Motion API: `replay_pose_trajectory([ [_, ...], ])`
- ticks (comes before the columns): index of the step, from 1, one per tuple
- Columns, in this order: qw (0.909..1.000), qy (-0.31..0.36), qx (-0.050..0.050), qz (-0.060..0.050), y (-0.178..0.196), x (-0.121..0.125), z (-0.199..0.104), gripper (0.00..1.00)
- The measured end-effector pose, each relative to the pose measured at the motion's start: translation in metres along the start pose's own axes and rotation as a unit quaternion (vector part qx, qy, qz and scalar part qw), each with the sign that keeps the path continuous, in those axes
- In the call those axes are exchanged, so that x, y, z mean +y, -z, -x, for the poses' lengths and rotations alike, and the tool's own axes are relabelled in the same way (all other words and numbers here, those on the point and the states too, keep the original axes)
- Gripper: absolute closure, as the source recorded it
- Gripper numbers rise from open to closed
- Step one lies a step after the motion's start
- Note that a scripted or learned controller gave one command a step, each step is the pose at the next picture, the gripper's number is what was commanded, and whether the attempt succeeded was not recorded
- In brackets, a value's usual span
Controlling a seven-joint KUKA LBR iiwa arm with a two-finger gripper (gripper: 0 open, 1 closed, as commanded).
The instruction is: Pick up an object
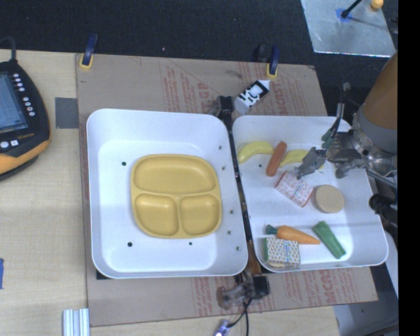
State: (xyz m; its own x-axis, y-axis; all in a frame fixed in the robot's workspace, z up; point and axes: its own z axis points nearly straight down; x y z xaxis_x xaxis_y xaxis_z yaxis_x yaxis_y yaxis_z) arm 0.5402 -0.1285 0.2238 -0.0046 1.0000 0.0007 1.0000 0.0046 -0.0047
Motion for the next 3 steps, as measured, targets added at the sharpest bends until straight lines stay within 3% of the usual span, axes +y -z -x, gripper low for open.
replay_pose_trajectory([
  [1,1.0000,0.001,-0.002,0.000,-0.057,0.050,-0.023,0.00],
  [2,1.0000,0.001,-0.002,0.003,-0.130,0.061,-0.025,0.00],
  [3,1.0000,0.000,-0.001,-0.004,-0.132,0.111,-0.028,0.00],
])
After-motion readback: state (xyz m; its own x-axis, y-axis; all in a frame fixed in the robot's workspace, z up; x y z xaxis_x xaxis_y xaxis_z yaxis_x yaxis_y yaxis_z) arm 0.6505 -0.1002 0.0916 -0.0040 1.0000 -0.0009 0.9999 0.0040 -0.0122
